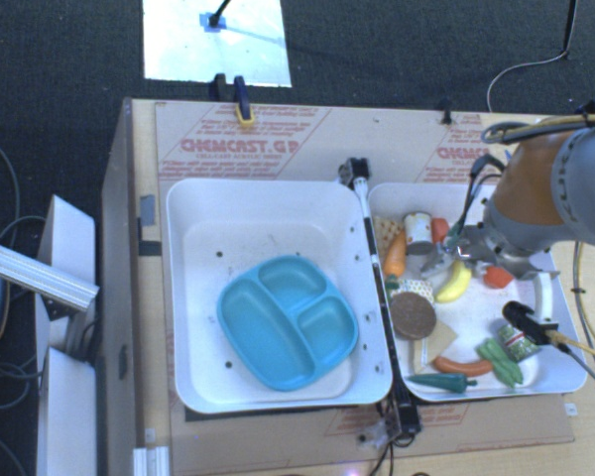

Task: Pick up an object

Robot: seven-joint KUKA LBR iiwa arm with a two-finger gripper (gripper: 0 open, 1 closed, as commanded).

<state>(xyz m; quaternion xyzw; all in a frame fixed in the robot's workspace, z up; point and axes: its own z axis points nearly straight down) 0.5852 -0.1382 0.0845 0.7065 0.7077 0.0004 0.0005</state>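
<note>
The right bin [563,380] holds a heap of toy food. An orange carrot [395,254] and a white jar with a brown top [417,231] lie at its far left. A yellow banana [455,282] rests in the middle, with a red piece [497,277] to its right. My gripper [446,255] hangs low over the bin, just above the banana and right of the jar. The wrist hides its tips, and nothing shows in its grasp.
A brown disc [413,316], a tan wedge [439,344], a red sausage [460,366], a green chili [439,382] and a green vegetable [501,358] crowd the bin's near half. The left bin [193,216] holds a blue divided plate [287,320].
</note>
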